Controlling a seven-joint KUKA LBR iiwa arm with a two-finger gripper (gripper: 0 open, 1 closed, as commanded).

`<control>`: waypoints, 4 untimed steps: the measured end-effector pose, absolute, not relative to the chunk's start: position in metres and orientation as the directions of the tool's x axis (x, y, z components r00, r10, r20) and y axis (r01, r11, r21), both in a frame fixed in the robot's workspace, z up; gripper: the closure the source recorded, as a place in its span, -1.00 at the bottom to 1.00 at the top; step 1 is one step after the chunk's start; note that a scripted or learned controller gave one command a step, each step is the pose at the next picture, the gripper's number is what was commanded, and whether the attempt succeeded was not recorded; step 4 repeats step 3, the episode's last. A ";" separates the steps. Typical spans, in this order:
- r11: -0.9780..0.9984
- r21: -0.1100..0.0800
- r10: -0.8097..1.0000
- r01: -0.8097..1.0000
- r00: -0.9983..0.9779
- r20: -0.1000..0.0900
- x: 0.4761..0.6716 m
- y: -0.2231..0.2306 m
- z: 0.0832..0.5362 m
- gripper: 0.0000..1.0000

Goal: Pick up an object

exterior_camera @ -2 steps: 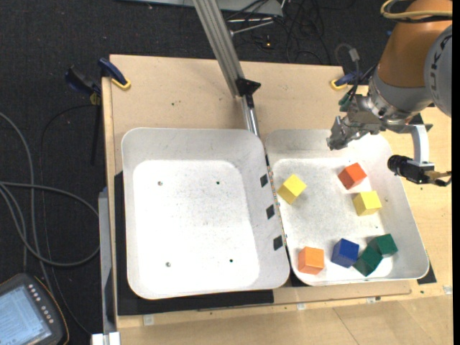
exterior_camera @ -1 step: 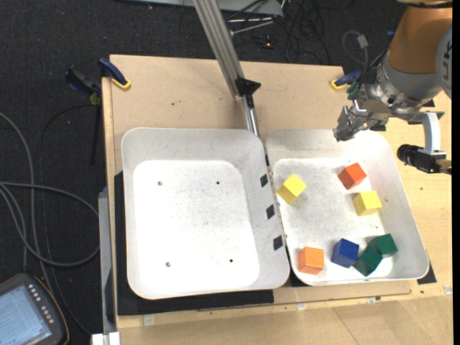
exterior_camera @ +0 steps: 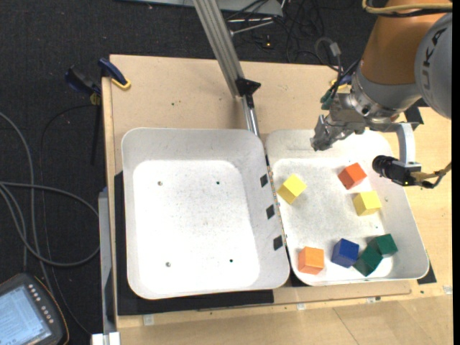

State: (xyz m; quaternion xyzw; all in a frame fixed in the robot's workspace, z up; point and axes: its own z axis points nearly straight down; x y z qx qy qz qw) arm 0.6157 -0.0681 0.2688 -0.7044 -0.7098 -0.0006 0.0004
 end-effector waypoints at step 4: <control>0.008 -0.002 1.000 1.000 -0.008 0.001 0.561 0.086 0.267 1.00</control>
